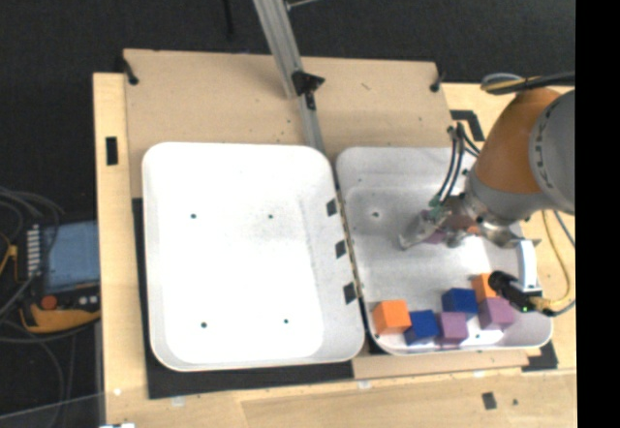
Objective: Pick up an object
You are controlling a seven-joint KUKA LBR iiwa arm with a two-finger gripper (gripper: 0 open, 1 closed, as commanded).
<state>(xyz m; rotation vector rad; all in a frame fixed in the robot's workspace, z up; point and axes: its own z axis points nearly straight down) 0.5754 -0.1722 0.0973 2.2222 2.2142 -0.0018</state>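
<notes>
My gripper [422, 230] hangs over the middle of the right bin [387, 184], reaching in from the right below the orange wrist band. A small purple patch [449, 234] shows right beside it; I cannot tell whether it is a held thing. Along the bin's near edge lie an orange block [391, 316], a blue block [422, 327], a purple block [454, 326], a second blue block [459, 301], a small orange block [481, 286] and a pinkish-purple block [499, 312].
The left bin [242, 252] lies beside the right one, with clips on the shared rim. A slanted metal rail [281, 39] rises from the back of the bench. Cables and a pendant [58, 271] sit off the bench's left side.
</notes>
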